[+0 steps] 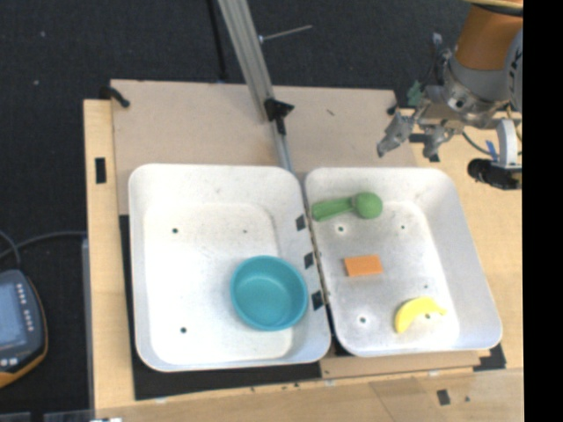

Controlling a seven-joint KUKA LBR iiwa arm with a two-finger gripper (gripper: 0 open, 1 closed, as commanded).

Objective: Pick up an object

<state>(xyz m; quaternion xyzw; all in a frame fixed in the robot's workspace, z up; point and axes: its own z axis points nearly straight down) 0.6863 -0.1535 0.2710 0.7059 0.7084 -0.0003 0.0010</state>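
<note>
In the right bin (457,227) lie a green ball-ended toy (350,207) near the back left, a flat orange block (362,265) in the middle, and a yellow banana-shaped piece (416,313) toward the front. A teal bowl (268,292) sits in the left bin (158,236) at its front right. My gripper (412,142) hangs above the back edge of the right bin, high over the bench, open and with nothing between its fingers.
A slanted metal pole (249,51) rises from a clamp behind the seam between the bins. A handheld pendant (18,323) lies off the bench at far left. Cables and a black fitting (494,170) sit by the arm at right.
</note>
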